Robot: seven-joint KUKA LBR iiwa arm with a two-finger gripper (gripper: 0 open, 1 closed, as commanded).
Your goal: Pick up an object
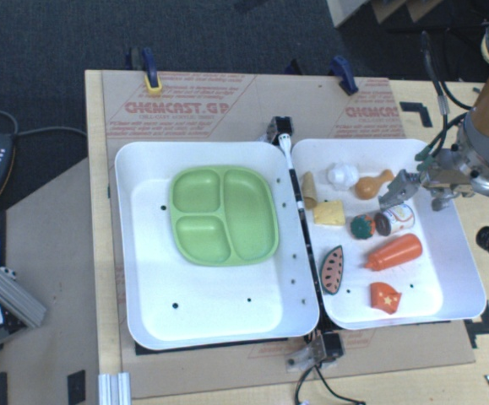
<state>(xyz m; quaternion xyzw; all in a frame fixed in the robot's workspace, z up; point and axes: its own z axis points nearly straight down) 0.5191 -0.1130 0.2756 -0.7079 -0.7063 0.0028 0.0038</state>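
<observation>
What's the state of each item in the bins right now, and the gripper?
green tray: flat in the left bin, compartments bare
carrot: lying in the right bin
watermelon slice: lying flat by the divider
cheese wedge: lying flat
strawberry: resting near the front
gripper: low over the toys, nothing visibly held

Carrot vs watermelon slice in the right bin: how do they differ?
Colour: the carrot is plain orange-red; the watermelon slice is red with dark seeds and a green rind.
Shape: the carrot is a rounded taper; the slice is a flat wedge.
Pose: the carrot lies nearly crosswise in the right bin; the slice lies lengthwise, by the bin's left wall.
The carrot looks larger.
Shared: both toy foods, lying free, below the gripper.
</observation>
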